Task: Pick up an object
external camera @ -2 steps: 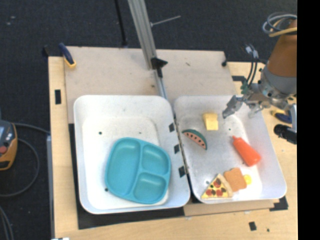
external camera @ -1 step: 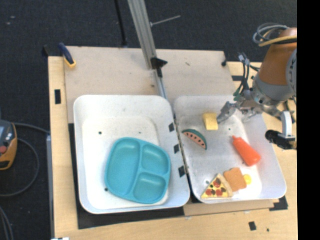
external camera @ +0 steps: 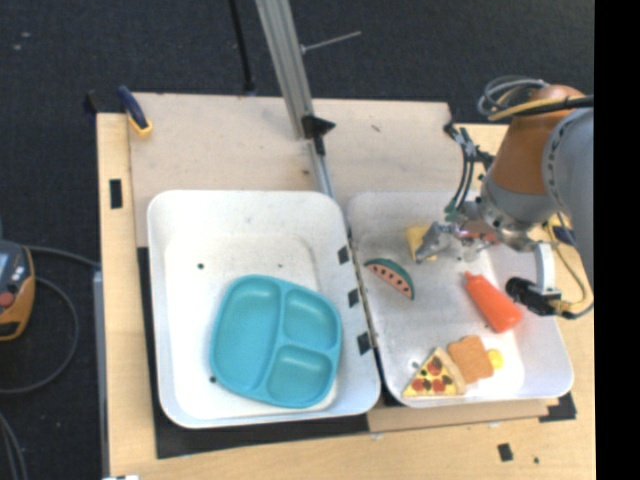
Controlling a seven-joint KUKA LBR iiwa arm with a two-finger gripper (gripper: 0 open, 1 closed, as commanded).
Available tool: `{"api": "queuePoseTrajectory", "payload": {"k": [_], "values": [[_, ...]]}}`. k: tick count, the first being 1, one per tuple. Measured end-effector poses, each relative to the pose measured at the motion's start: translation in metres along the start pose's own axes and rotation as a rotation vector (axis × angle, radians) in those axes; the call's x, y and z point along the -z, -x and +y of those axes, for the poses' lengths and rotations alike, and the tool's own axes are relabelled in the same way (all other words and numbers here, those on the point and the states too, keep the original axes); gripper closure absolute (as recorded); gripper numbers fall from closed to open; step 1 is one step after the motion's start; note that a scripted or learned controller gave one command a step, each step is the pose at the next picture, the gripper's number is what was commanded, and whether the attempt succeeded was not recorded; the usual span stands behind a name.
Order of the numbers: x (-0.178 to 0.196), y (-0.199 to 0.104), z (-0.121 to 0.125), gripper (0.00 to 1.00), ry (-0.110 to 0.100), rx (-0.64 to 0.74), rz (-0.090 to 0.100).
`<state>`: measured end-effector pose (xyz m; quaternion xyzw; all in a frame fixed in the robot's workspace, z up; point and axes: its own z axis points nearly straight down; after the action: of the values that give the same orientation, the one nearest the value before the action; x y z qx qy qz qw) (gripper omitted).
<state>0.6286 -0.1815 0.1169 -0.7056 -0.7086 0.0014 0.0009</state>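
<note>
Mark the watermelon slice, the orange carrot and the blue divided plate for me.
watermelon slice (external camera: 391,277): camera view, on the red flesh at its middle.
orange carrot (external camera: 491,301): camera view, midway along its body.
blue divided plate (external camera: 232,340): camera view, on the floor of its large left compartment.

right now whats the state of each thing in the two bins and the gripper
blue divided plate: lying flat in the left bin, compartments bare
watermelon slice: lying flat in the right bin, near the divider
yellow wedge: right beside the gripper, hold unclear
orange carrot: lying on its side
pizza slice: flat, near the front wall
toast piece: flat, touching the pizza slice
</note>
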Motion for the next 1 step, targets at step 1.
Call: {"api": "queuePoseTrajectory", "payload": {"k": [1], "values": [[-0.0161,0.0012,0.0004,0.00,0.003,-0.002,-0.002]]}}
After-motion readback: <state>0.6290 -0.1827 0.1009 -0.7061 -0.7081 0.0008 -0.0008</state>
